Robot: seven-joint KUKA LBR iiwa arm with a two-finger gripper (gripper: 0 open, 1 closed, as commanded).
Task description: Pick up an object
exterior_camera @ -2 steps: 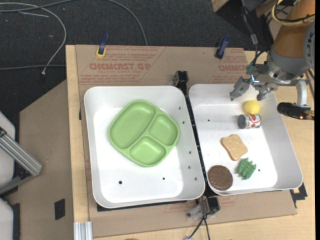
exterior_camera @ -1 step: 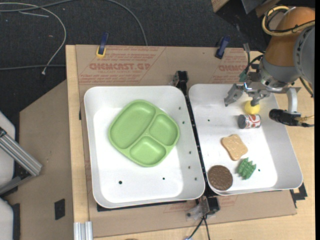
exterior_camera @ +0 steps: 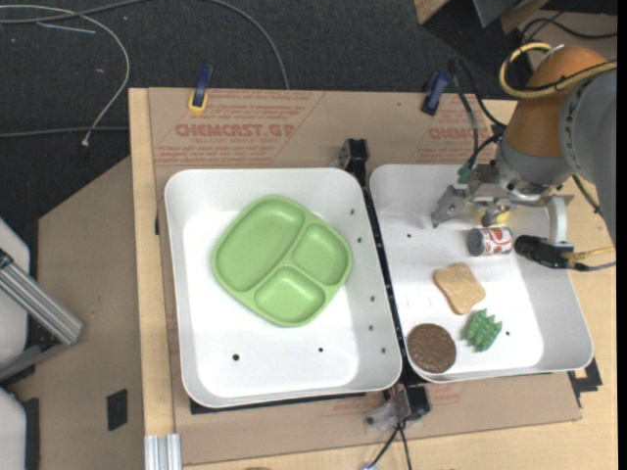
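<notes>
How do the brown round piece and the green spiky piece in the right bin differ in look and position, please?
The brown round piece is a dark, flat disc; the green spiky piece is bright green with jagged edges. The brown round piece is larger and lies at the bin's near-left corner; the green spiky piece sits to its right. Both lie in the right bin, untouched.

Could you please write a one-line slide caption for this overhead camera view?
Gripper poised over a small can in the right bin; green plate in the left.

Grey arm (exterior_camera: 598, 125), orange band, yellow cable.
</notes>
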